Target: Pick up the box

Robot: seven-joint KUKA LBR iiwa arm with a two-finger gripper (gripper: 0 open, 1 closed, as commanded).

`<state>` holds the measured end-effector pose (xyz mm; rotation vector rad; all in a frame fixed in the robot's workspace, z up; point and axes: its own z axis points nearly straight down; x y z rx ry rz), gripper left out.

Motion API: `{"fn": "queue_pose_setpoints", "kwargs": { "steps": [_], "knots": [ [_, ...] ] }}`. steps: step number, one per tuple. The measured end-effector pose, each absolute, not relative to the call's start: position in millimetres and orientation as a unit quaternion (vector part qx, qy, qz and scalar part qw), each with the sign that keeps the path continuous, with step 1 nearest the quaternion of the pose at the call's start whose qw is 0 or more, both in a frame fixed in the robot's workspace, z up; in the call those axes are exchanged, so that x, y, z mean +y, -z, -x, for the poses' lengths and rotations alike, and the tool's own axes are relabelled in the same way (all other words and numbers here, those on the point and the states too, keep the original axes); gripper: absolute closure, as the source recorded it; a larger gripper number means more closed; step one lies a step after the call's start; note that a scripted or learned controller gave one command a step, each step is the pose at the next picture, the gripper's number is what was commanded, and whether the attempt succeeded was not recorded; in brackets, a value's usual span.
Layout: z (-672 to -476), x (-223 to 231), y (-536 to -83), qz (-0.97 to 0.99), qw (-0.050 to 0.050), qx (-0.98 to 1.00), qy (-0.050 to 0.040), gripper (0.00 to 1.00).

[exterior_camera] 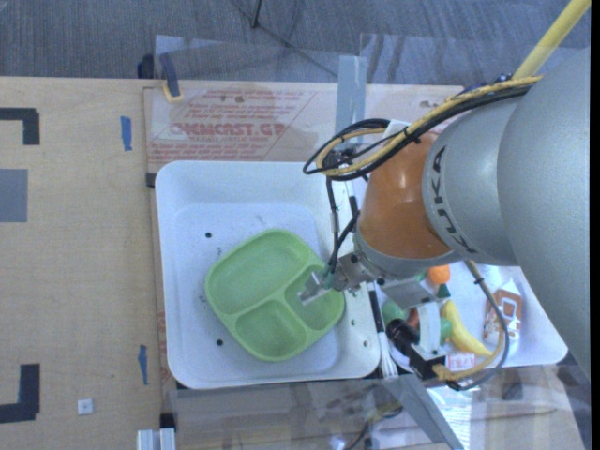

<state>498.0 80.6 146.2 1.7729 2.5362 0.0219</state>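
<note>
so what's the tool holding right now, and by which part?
Can't tell. The tool sits over the green divided plate at its right rim; no box shows between its fingers.

Even bright overhead light; soft shadows inside left bin; glare on arm; slight overall softness.

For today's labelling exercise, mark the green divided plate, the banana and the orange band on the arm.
green divided plate (265, 293): camera view, on its large compartment.
banana (459, 328): camera view, on its yellow middle.
orange band (398, 216): camera view, on its curved side.
</note>
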Motion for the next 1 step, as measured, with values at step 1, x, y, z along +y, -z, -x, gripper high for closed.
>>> {"fn": "queue_pose_setpoints", "kwargs": {
  "steps": [1],
  "knots": [
    [-479.5, 14.4, -184.2, -0.553, 0.001, 0.833, 0.0001, 0.0]
  ]
}}
